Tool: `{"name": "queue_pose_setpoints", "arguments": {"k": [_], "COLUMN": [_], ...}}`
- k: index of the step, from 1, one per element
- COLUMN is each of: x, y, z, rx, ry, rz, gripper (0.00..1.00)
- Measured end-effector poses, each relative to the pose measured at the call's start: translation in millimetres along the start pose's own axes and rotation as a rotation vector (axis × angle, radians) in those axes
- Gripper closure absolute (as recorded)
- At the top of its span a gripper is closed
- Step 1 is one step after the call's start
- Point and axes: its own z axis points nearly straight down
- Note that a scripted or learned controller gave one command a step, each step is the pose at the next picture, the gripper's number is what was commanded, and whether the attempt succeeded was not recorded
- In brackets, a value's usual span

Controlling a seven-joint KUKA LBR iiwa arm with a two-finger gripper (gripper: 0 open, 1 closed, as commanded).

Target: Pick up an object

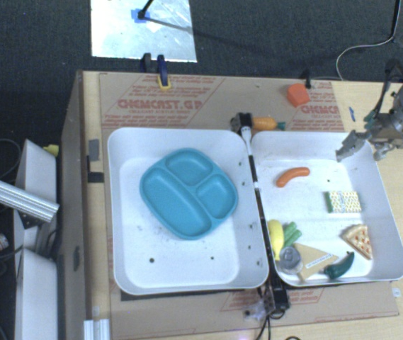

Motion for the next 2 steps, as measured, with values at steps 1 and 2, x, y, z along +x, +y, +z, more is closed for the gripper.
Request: {"name": "queue_pose_setpoints", "arguments": {"k": [1, 2], "x": [74, 87], "y": [30, 58], "z": [59, 98], "rx": [0.001, 0.001], "ry": [0.002, 0.001], "rz": [-0.002, -0.002], "gripper": [0.00, 0.00]}}
